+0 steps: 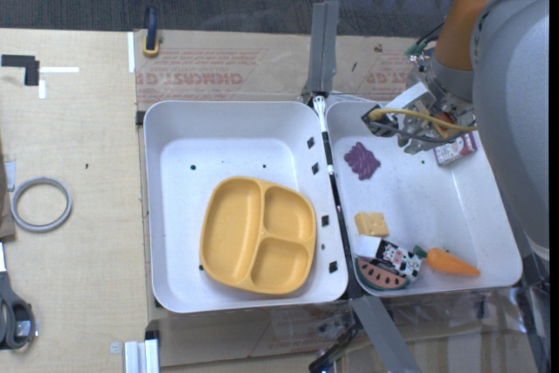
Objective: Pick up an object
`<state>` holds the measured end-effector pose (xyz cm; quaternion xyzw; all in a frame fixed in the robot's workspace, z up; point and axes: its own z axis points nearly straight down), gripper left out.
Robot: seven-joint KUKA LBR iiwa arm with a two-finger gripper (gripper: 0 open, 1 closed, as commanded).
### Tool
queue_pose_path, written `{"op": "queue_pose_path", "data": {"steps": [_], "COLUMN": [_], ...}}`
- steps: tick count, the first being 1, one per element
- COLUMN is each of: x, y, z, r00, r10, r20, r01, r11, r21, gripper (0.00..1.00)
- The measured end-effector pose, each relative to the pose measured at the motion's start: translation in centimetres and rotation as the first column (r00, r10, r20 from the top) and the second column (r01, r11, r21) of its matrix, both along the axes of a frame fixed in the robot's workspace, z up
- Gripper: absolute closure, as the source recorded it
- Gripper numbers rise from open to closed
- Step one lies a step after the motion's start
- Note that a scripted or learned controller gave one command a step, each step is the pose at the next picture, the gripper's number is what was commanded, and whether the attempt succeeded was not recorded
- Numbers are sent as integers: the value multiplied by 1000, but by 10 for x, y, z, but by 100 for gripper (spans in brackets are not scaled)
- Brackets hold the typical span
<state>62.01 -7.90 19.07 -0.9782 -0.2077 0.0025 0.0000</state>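
The right bin (441, 201) holds several small things. A purple grape-like piece (361, 160) lies near its left wall. Along the front edge are a yellow square (371, 224), a watermelon slice (383, 274), a black-and-white patterned piece (398, 257) and an orange carrot (450, 262). My gripper (403, 131) hangs over the far part of this bin, right of the purple piece. A small white and red packet (455, 150) lies just right of it. I see nothing held.
A yellow divided plate (258, 234) sits in the left bin (175, 122). On the bench to the left lie a grey ring (39, 203) and scissors (13, 323). The arm's big grey body covers the right bin's right side.
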Motion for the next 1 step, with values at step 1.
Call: {"op": "queue_pose_path", "data": {"steps": [1], "x": [0], "y": [0], "z": [0], "r00": [1000], "r10": [1], "r20": [0], "r01": [-1], "r11": [1000], "r21": [0], "gripper": [0]}}
